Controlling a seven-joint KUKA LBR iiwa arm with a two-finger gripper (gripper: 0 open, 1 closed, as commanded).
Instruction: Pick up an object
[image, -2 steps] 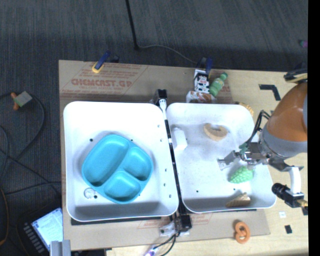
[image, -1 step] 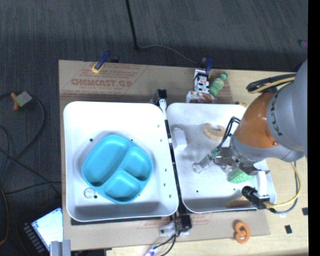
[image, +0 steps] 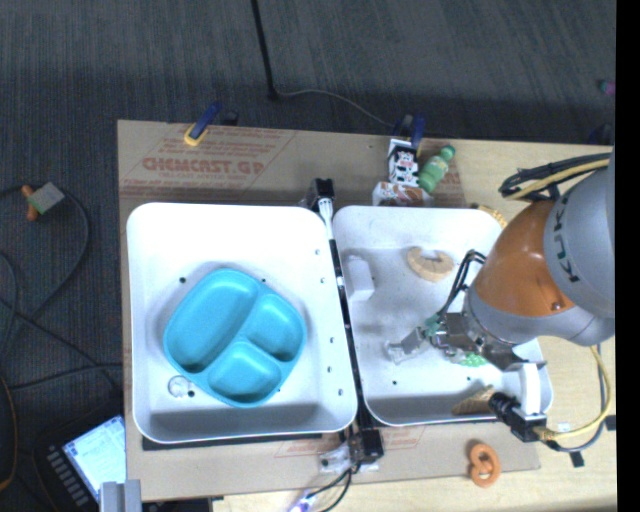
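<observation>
- The grey arm with the orange band (image: 530, 275) is reaching in from the right over the right shallow white bin (image: 380, 225).
- A sky-blue three-compartment plastic tray (image: 235, 335) is lying in the left white bin (image: 150, 260).
- The gripper (image: 410, 347) is hanging low over the right bin's floor; whether it is open or closed cannot be told.
- A tan ring-shaped object (image: 431, 263) is resting near the right bin's far wall, apart from the gripper.

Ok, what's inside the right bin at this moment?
The right bin holds a tan ring-shaped piece near its far wall, a small white item at its left side, and the gripper reaching in low. The arm covers the bin's right part, so anything there is hidden.
</observation>
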